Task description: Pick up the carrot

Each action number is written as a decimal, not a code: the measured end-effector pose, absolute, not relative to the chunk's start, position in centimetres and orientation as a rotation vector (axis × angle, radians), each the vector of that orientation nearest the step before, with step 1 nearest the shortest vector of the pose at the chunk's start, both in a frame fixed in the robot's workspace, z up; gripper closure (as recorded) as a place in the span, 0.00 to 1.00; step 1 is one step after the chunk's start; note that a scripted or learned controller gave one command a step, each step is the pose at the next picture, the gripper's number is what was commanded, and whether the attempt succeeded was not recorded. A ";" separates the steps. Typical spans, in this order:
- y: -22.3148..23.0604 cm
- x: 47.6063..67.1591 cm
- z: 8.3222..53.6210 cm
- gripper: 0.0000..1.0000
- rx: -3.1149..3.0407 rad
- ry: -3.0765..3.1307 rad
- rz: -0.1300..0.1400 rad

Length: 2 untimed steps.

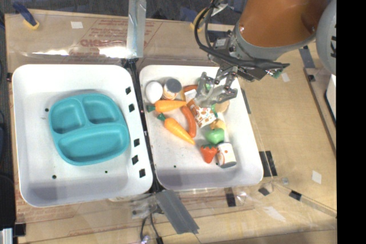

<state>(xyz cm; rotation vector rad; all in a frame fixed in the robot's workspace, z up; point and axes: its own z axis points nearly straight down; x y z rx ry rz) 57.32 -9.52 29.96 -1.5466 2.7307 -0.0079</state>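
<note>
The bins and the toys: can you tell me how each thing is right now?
Carrot: lying flat in the right bin, not picked up.
Second carrot: lying flat beside it.
Sausage: lying between the carrots and the tool.
Egg: resting in the bin's far corner.
Green apple: sitting near the strawberry.
Teal plate: flat in the left bin.
Tool: low over the toys, not on the carrot.
</note>
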 end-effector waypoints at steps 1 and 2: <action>-9.2 57.4 30.9 1.00 -1.557 2.723 -0.004; -9.1 57.5 31.9 1.00 -1.561 2.719 -0.005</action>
